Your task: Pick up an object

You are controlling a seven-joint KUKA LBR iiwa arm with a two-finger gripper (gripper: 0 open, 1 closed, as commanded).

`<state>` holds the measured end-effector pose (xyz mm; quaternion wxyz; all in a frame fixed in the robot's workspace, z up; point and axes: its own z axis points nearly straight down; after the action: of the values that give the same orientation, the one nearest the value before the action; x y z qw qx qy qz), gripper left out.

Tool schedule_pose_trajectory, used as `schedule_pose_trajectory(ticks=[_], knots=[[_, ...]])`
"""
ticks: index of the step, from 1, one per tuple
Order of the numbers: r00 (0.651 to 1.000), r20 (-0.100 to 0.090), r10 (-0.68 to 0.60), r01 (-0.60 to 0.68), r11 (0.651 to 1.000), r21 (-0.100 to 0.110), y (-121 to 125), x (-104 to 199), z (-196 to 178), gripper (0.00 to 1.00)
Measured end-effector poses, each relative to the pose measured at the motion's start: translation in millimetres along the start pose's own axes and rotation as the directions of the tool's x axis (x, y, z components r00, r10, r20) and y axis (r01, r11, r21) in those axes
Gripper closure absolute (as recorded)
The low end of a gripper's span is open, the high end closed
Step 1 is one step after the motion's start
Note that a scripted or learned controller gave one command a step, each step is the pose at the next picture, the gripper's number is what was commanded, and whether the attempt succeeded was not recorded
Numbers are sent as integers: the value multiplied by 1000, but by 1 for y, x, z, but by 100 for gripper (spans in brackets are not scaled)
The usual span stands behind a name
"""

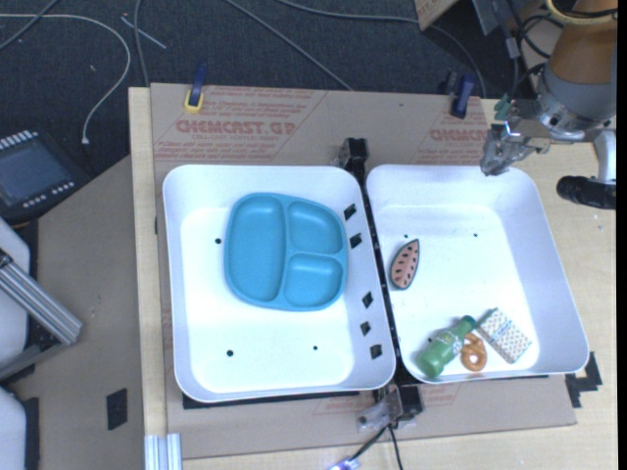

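Four items in rt bin [549, 223], hand [498, 160] over its far rim

Claw [497, 157] above right bin [549, 262] far corner; blue plate [286, 251] left.

Blue plate [286, 253], green bottle [446, 347], checkered packet [505, 335], white bins [196, 292].
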<state>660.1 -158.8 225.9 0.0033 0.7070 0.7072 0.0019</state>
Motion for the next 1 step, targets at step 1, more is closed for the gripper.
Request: schedule_pose_trajectory(ticks=[1], knots=[[1000, -1, -1, 1, 1000, 2, 1, 0, -46, 100]])
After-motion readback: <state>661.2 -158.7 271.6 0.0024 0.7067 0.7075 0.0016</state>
